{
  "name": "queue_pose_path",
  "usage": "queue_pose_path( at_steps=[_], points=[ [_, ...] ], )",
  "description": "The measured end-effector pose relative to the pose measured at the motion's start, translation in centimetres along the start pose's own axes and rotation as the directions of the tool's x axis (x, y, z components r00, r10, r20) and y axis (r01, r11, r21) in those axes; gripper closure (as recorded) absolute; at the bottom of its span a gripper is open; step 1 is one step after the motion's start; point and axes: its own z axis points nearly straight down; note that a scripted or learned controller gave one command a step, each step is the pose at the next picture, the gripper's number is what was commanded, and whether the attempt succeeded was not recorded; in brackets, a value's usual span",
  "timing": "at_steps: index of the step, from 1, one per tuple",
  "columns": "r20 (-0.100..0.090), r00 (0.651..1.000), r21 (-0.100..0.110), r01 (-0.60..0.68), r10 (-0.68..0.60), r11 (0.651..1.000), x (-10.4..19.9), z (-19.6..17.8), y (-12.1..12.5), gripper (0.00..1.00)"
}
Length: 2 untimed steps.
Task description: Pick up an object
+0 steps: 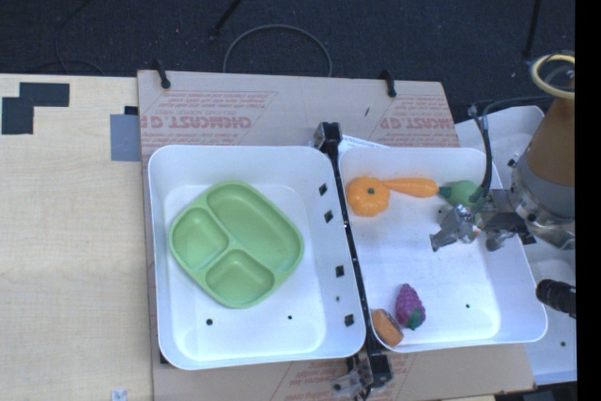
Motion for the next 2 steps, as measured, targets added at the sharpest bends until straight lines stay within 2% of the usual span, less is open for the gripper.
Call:
queue_pose_path(
  at_steps=[1,2],
  points=[
    [0.002,1.000,-0.010,0.002,-0.002,1.000,0.0,-0.5,0.2,0.00],
    [0.001,1.000,-0.006,0.002,-0.002,1.000,0.4,5.6,0.9,0.00]
  ],
)
